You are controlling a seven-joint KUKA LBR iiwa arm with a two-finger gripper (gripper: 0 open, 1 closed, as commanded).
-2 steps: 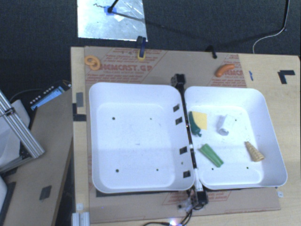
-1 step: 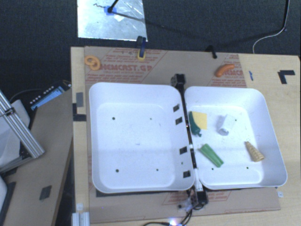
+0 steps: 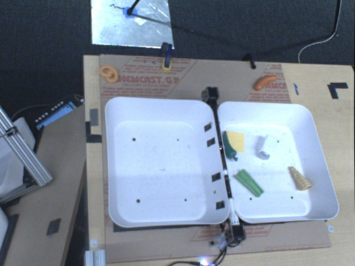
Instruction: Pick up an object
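Candidate objects are lying in the right bin (image 3: 319,148), waiting to be picked; the gripper's state cannot be told.

A yellow block (image 3: 235,142) is touching a dark green piece (image 3: 229,150) against the divider, so a grasp there is likely being risked on two things at once, or blocked by the wall. The green stick (image 3: 248,182), grey cylinder (image 3: 262,147) and tan cone (image 3: 300,178) are lying apart and may roll. Red lettering is printed on the tabletop (image 3: 183,73); it is being read, uncertainly, as "SEMCAST".
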